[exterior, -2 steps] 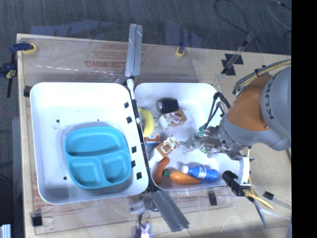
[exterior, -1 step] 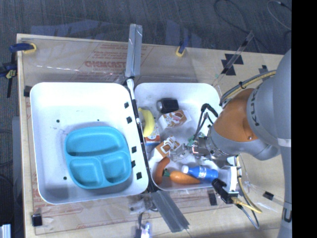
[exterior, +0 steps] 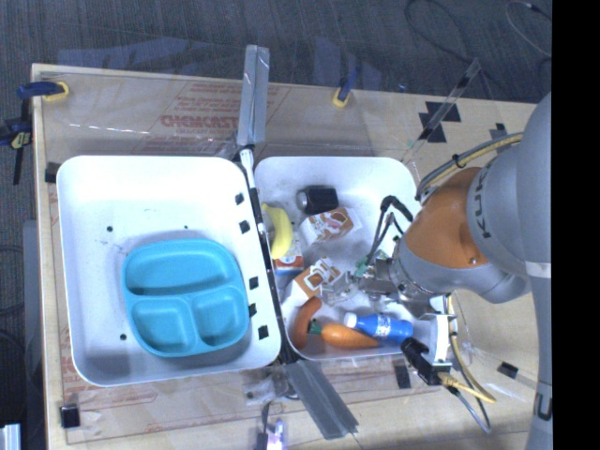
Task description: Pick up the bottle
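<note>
The bottle [exterior: 380, 326] is blue with a white cap and lies on its side near the front edge of the right bin [exterior: 375, 169], cap pointing left. My gripper [exterior: 364, 277] hangs low in that bin, just above and slightly left of the bottle, under the orange band of the arm. Its tip is dark and cluttered against the items below. Nothing is visibly lifted; the bottle rests on the bin floor beside a carrot [exterior: 345, 337].
The right bin also holds a yellow banana [exterior: 277, 231], a black object [exterior: 319, 198], two snack packets [exterior: 330, 223] [exterior: 319, 277] and an orange piece [exterior: 302, 319]. A blue divided tray [exterior: 186, 295] lies in the left bin [exterior: 84, 251].
</note>
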Controlling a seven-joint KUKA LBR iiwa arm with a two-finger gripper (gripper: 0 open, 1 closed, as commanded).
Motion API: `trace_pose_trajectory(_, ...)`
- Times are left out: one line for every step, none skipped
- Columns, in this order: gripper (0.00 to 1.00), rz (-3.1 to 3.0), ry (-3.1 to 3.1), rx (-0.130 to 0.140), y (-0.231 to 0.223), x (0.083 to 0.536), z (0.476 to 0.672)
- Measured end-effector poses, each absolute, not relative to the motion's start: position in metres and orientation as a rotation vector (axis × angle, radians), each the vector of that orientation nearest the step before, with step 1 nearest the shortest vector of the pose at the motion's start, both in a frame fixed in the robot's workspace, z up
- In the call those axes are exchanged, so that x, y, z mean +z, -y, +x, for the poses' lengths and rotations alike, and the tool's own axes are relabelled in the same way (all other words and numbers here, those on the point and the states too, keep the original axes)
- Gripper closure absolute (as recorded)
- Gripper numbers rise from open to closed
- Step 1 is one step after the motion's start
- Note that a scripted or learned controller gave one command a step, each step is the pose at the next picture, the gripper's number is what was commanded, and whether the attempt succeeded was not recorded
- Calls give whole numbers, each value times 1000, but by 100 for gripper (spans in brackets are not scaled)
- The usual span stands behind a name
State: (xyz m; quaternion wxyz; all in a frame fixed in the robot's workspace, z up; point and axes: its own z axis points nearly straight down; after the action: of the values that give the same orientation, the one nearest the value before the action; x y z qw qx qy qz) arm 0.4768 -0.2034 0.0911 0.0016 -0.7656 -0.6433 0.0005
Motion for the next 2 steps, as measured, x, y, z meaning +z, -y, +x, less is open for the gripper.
trace_pose_trajectory(0, -2415, 2006, 2, 205, 103, 476)
trace_pose_trajectory(0, -2376, 2053, 1, 203, 190, 477)
